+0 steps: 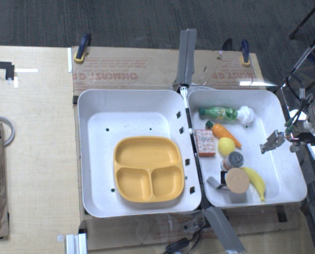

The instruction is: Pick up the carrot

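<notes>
Carrot not yet picked up; the whole task is judged still to be done.

The gripper [273, 141] is seen over the right side of the right bin [292, 192], well apart from the carrot, and nothing is seen between its ends; whether it is open or closed cannot be told. The carrot [224, 134] is found lying in the same bin toward its left, touching a yellow lemon [226, 146], just below a green bottle [218, 113] and beside a small red box [204, 142]. A banana [255, 181] lies nearer the front. The approach, grasp and lift all remain.
</notes>
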`<state>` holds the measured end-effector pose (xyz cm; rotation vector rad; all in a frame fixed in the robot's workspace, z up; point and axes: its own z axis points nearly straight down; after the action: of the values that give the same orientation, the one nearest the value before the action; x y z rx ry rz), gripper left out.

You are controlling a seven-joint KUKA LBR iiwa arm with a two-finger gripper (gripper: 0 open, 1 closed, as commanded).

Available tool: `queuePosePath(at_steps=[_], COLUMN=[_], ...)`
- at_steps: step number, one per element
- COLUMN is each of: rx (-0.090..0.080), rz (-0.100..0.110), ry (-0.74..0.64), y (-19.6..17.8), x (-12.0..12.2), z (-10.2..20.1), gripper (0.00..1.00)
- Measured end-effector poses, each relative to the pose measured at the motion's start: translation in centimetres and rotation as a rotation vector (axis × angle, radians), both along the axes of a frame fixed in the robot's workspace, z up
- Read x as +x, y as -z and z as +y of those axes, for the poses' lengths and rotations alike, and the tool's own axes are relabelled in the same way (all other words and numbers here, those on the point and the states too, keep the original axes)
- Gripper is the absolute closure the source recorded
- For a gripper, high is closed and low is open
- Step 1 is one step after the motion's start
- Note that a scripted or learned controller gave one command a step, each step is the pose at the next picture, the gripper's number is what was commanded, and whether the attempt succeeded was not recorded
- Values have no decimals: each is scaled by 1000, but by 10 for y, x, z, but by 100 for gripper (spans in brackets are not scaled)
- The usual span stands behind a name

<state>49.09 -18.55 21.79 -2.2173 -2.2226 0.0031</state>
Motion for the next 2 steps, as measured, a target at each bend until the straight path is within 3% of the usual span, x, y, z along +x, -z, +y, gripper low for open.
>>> queuePosePath(at_steps=[1,2], rx=[-1,-2], rz=[-2,-10], ry=[-106,-400], y=[30,121], x=[82,95], z=[82,88], gripper=[0,0])
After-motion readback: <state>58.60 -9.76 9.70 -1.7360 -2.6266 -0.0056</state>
